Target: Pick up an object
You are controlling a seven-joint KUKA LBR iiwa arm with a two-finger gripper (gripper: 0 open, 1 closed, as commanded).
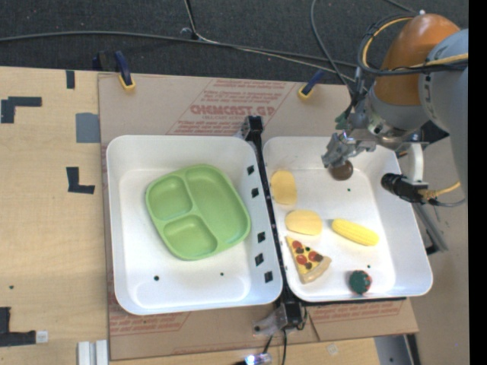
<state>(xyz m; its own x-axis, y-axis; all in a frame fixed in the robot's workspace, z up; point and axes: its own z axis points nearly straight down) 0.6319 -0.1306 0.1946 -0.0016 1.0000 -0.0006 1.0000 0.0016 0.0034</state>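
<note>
Small round brown object (342, 172) beneath gripper (335, 157).

And there's the arm (426, 67), coming in from the right: smooth pale grey casing, rounded and bulky, with a broad glossy orange band (411, 55) bulging like a dome above the wrist. Black cables (335, 14) loop up over that orange section, and a thin yellow-edged line traces its curve. Below the band the wrist narrows into a grey metal block, cluttered with small fittings and a touch of teal. The gripper (340, 158) is dull grey metal, boxy, ending in a dark brownish tip. Off to the side, a black connector (403, 187) juts out with a pale cable trailing from it.
</note>
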